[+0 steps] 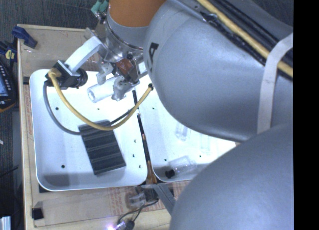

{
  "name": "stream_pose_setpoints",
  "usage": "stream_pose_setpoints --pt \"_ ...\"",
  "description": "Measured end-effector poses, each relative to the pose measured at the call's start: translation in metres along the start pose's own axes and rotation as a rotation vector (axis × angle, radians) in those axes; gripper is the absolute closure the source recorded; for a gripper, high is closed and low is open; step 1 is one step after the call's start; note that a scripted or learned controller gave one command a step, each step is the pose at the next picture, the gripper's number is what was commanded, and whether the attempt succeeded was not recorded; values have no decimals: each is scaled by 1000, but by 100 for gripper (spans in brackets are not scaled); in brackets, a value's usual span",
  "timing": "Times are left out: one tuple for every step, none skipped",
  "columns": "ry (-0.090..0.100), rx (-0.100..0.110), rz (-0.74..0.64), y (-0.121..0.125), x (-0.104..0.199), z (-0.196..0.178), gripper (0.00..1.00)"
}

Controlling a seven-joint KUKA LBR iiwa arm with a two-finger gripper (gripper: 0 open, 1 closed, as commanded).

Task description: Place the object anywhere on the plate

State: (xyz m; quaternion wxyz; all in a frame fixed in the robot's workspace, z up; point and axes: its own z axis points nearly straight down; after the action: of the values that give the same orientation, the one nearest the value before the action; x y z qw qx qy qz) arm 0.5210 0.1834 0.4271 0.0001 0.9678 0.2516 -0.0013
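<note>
The arm (pixel 219 64) reaches in over both bins and covers most of the right bin (pixel 164 124), so whatever lies beneath its bulk cannot be judged. Its wrist hangs over the far part of the left bin (pixel 60 164), with the claw (pixel 117 82) low among its own fittings and a yellow hose (pixel 89 121) looping down across the bin floor. How far the claw stands open, I cannot tell, because the wrist hardware crowds it. A short white cylinder (pixel 99 93) sits right at the claw's tip; it may be the object, though whether it is gripped or merely lying there is unclear. A dark ribbed slab (pixel 102 149) rests flat on the left bin's floor toward the near edge, well apart from the claw. It is possibly the plate, which would explain the arm working in this bin.
</note>
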Motion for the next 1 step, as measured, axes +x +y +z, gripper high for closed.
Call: stream_pose_setpoints --pt "-6 4 -254 -4 -50 162 100"
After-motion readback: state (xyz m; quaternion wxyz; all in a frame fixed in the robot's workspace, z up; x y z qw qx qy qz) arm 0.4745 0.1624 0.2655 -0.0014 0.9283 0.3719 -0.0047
